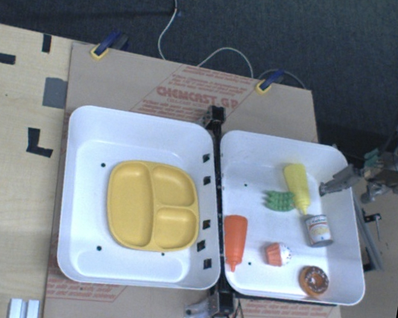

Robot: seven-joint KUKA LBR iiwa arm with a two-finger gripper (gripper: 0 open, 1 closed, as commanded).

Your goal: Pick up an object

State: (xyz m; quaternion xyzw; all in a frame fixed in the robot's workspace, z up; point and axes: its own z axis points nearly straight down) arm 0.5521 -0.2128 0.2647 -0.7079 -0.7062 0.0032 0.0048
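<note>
- The task names no single thing, so the likeliest pick, as a judgement, is the yellow bottle (297,186): it lies flat in the upper part of the right bin (261,151), nearest the arm's side.
- Its long axis runs from the upper left down to the lower right, slanting only a little off the bin's near-far line; a grasp would want to close across its narrow width, roughly left to right in the picture.
- Touching or just beside its lower left flank is a green ridged toy (279,201); which of the two, I cannot tell.
- Just below the bottle's lower end lies a small grey can (317,230) on its side, near but apparently apart.
- Further down sit a small orange-and-white piece (277,254) and a brown doughnut (313,281) at the bin's lower right corner; an orange carrot-like object (233,241) lies lengthwise by the divider.
- The left bin (91,129) carries a yellow divided plate (152,206), well apart from the arm.
- The gripper (332,187) hangs over the right bin's right rim, to the right of the bottle and about level with it. One dark finger points down-left toward the bottle; nothing is visible in its grasp, and how wide it stands I cannot tell.
- The coming move is a short reach leftward.
</note>
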